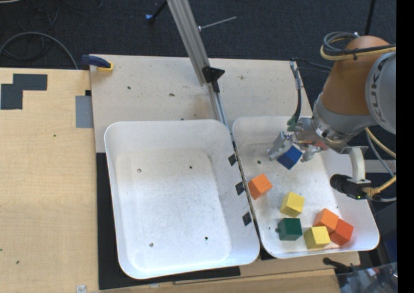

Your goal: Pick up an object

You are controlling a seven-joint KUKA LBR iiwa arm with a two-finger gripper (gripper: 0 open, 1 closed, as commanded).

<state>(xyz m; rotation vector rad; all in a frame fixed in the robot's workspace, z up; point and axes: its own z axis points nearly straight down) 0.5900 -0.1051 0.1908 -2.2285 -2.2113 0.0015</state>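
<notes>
**Blue cube at the jaws, upper part of the right bin**

The grey arm's two-finger gripper (292,149) sits over the right-hand shallow white plastic bin (366,238), and a small blue cube (290,156) lies right at its tip. The cube looks pinched between the jaws and tilted on a corner, though the metal parts crowd it and the contact is hard to read; I take the jaws as closed on it.

The cube is probably light and rigid, with smooth flat faces that could slip if caught on an edge. A grasp across two opposite flat faces, near the middle, would suit it best.

Room is fair. From the blue cube, an orange cube (260,185) sits at about 7 o'clock, near the bin's left wall. A yellow cube (292,204) lies at 6 o'clock, and a dark green cube (290,228) beyond that. A second yellow cube (316,237) and two orange-red cubes (334,226) cluster toward 5 o'clock. All stand well apart from the jaws. The left-hand white bin (129,156) offers open floor at 9 o'clock. Straight up looks the freest path.
</notes>
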